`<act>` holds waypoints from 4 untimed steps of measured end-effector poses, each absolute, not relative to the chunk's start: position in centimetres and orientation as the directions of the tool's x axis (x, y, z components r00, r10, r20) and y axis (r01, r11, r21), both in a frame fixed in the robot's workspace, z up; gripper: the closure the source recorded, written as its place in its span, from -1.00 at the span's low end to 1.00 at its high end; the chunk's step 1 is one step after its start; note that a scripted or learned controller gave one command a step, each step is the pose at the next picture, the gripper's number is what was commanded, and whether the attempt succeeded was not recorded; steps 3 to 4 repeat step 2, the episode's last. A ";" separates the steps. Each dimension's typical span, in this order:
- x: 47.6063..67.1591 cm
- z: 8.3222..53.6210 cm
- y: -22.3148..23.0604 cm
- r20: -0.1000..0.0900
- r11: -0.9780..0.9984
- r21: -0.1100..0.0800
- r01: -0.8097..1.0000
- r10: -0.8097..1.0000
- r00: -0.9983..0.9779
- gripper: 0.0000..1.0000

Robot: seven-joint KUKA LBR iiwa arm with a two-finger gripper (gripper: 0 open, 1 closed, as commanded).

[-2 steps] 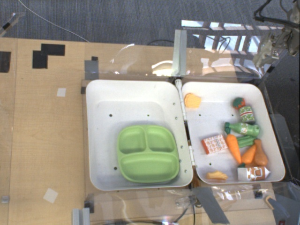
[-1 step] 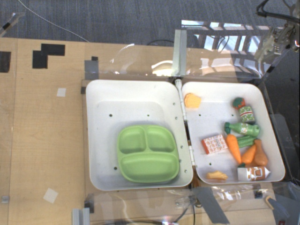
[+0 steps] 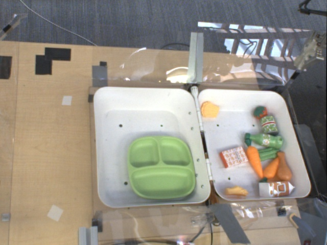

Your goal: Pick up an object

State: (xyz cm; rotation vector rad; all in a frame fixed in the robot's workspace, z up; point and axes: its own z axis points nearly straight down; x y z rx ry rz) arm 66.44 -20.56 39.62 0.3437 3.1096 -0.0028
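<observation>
Spotter: Two white bins side by side on the wooden surface [image 3: 46,152]. Left bin [image 3: 110,137] carries a green divided plate [image 3: 161,166], three compartments, lying flat toward the near edge.

Recorder: And the right bin [image 3: 230,131]?

Spotter: All the loose pickable items are in there. Orange round piece [image 3: 209,109] at the far left corner, close to the divider wall, well apart from the rest. Red-and-green can [image 3: 266,120] at the far right. Green bottle [image 3: 264,140] lying on its side just below the can.

Recorder: Middle of the bin?

Spotter: Red-and-white box [image 3: 234,157], flat, slightly skewed. Carrot [image 3: 254,162] just beside its right edge, appears to touch it, pointing toward the near wall. A second orange vegetable [image 3: 282,166] to the right of that, with green leaves [image 3: 268,153] between the two. Exact kind not clear at this sharpness.

Recorder: Near edge?

Spotter: White carton [image 3: 276,189] with a brown label, on its side against the near right wall. Small yellow-orange piece [image 3: 236,191] to its left, apart from it.

Recorder: End effector state?

Spotter: Cannot tell, wide or narrow, from this view.

Recorder: Surroundings?

Spotter: Grey metal post [image 3: 196,55] upright behind the seam between the bins. Black block marks [image 3: 51,59] on the surface at far left. Grey carpet [image 3: 127,9] beyond, thin white cable [image 3: 48,20] across it.
</observation>
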 end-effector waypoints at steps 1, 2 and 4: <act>66.0 36.1 -20.4 -0.009 0.983 0.000 0.181 0.181 -0.983 1.00; 65.7 35.7 -18.6 -0.011 0.983 0.001 0.185 0.185 -0.983 1.00; 65.7 35.7 -18.6 -0.011 0.983 0.001 0.185 0.185 -0.983 1.00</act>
